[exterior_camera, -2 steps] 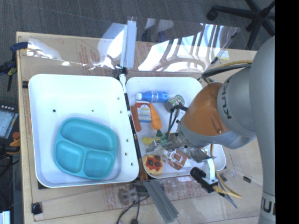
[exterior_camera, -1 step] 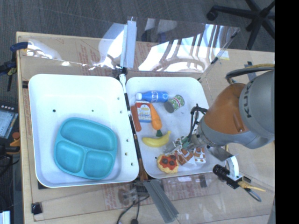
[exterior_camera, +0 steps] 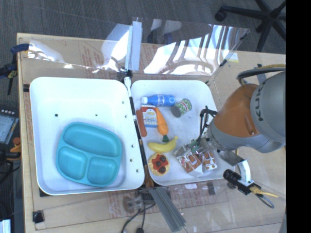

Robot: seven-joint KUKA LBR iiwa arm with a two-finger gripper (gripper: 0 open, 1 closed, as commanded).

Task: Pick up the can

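Pincer low at right bin's front edge; grip state indeterminate, possibly among packets. Approach step. Next: shift rearward to can.

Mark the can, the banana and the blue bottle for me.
can (exterior_camera: 182, 107): camera view, on its green side wall.
banana (exterior_camera: 162, 146): camera view, middle of its yellow curve.
blue bottle (exterior_camera: 160, 100): camera view, middle of its blue body.

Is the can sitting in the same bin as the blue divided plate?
No, the can lies in the right bin beside a blue bottle, while the blue plate sits in the left bin.
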